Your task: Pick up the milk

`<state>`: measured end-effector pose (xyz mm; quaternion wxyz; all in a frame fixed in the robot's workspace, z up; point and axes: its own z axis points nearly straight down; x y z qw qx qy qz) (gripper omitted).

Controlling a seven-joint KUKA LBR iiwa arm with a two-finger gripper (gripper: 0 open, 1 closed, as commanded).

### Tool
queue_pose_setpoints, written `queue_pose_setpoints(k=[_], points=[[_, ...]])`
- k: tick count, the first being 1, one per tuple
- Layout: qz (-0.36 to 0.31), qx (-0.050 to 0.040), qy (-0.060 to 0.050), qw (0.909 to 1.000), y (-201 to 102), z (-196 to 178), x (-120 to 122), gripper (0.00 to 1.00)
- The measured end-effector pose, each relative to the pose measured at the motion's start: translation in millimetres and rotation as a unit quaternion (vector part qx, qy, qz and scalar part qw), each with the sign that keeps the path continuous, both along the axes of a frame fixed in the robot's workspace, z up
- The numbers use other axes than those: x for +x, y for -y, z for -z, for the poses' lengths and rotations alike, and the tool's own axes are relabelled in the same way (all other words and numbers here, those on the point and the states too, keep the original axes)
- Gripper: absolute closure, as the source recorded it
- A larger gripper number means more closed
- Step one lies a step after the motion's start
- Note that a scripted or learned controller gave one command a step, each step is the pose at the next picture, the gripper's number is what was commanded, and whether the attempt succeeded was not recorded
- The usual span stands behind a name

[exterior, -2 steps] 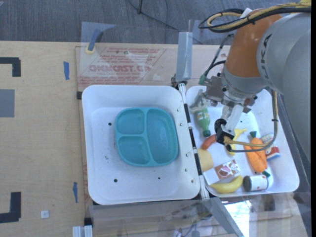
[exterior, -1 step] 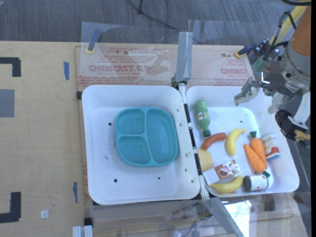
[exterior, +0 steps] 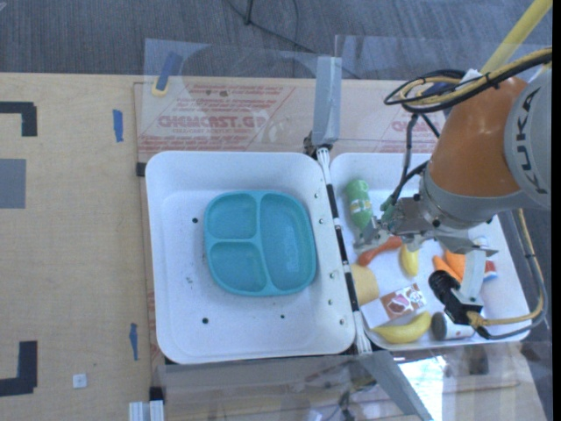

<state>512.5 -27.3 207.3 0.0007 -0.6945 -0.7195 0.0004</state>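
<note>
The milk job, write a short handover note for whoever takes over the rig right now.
Gripper: low in the right bin, over the carrot; finger state hidden by the wrist.
Milk: lying near the bin's front, between the cheese and the banana, untouched.
Left bin: holds the teal tray.
Done: nothing lifted.
Left: get the gripper to the milk, grasp, lift.

Milk point(exterior: 401, 303) in right bin point(exterior: 517, 318) (w/ banana point(exterior: 405, 329))

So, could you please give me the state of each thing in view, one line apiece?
Teal divided plate: flat in the left bin, compartments bare.
Green bottle: lying on its side in the right bin.
Milk carton: lying flat, not held.
Banana: lying beside the carton.
Gripper: low over the right bin, finger state unclear.
</note>
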Motion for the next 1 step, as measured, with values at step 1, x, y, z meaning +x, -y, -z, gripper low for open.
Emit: queue_pose_setpoints(k=[1], points=[[-0.08,0.0004,0.0,0.9968,71.0,24.2,-33.4,0.0]])
